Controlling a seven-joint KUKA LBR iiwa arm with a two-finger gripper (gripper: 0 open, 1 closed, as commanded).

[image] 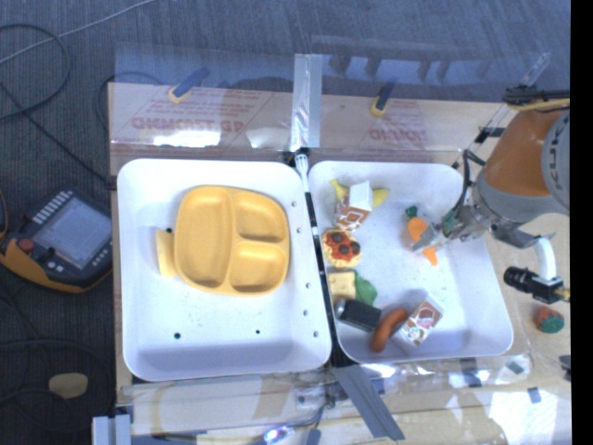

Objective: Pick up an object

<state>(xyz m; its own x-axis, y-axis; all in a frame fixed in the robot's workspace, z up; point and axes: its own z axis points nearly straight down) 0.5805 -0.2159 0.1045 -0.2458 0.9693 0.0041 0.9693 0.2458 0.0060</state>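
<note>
The right bin holds several toy foods. An orange carrot with a green top lies toward its right side, and a small orange bit sits just below it. My gripper is down in this bin, right beside the carrot on its right and touching or nearly touching it. The grey arm with its orange band comes in from the right, over the bin's edge. Nothing is lifted off the bin floor.
Along the right bin's left side lie a yellow-white piece, a pizza slice, a cheese block and a green item. A black block, a sausage and a small carton lie at the front. The left bin holds a yellow divided plate.
</note>
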